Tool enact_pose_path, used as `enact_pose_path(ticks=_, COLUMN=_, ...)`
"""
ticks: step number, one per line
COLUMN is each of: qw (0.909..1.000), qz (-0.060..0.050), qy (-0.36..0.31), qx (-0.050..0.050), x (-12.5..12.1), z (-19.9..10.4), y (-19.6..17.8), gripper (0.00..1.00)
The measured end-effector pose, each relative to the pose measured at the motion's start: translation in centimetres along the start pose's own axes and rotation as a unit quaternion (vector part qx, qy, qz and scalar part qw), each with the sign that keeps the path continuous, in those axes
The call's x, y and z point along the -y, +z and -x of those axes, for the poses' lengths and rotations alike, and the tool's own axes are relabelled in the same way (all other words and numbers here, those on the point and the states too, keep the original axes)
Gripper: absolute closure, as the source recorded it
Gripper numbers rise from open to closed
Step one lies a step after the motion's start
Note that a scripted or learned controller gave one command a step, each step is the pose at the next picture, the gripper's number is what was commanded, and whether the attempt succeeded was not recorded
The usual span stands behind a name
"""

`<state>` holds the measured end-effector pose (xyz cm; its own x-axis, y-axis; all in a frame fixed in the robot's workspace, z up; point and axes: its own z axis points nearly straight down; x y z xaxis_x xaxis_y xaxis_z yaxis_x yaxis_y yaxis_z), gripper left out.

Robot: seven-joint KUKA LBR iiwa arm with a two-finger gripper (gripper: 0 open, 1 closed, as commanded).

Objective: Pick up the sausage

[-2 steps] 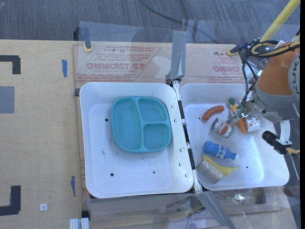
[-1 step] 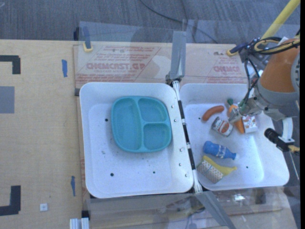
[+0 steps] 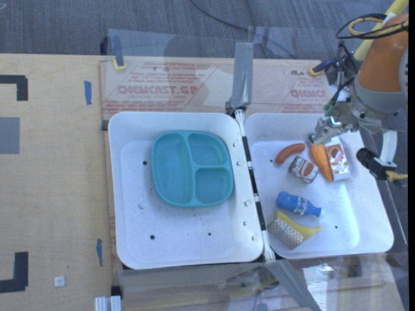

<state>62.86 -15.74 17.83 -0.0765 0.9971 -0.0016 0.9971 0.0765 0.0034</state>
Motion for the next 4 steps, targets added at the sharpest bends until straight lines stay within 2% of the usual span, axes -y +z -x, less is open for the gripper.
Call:
enact_pose_path(ticks=1, qw=1.0, qz=0.0, qy=0.0, qx=0.0, x=0.0, z=0.0, y=0.0, gripper=0.0)
enact_pose_path(ticks=2, qw=0.9994, qz=0.014, qy=0.031, qx=0.005, x=0.0, z=3.6, y=6.1, gripper=0.0)
enact_pose_path(ticks=3, qw=0.9973, qz=0.018, qy=0.071, qx=0.003, x=-0.4, z=4.4, y=7.1, gripper=0.0)
enact_pose_path(ticks=4, qw=0.9942, qz=0.016, qy=0.106, qx=0.006, x=-1.2, z=3.9, y=7.1, gripper=0.0)
